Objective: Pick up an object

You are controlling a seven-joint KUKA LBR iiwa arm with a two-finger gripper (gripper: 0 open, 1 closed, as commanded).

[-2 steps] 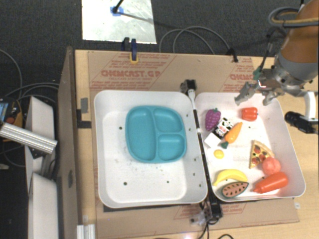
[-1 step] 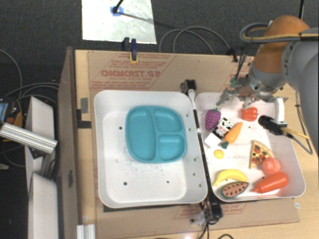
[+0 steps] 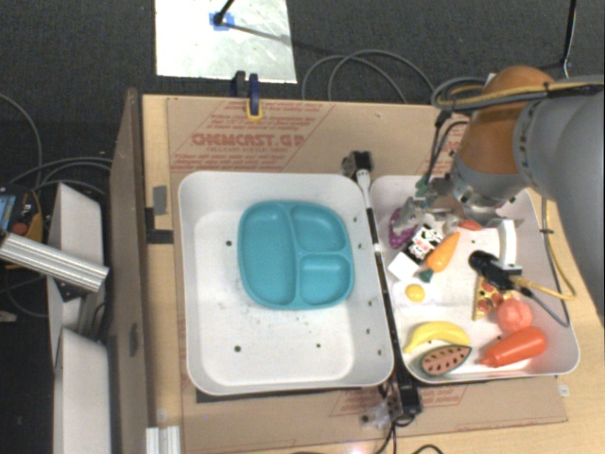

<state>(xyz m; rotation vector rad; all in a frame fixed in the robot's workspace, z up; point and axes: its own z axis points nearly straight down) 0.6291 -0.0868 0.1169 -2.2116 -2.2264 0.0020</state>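
Right bin [image 3: 567,353], your stock: toy carrot [image 3: 440,254] at centre, banana [image 3: 436,333] at 7 o'clock, watermelon slice [image 3: 443,358] below it. Claw [image 3: 419,208] hangs at 11 o'clock; I cannot tell its state. Step: approach. Next, you descend onto one item.

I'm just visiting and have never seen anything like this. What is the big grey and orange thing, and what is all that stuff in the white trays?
You are looking down at a slant from one fixed camera above a bench. The grey and orange thing is a robot arm reaching in from the right. Its grasping tool hangs low over the back of the right bin; I cannot tell whether it holds anything. That bin holds toy food: a banana, a watermelon slice, a carrot and other small pieces. The left bin holds a blue divided plate. The arm's job is to pick up one object.
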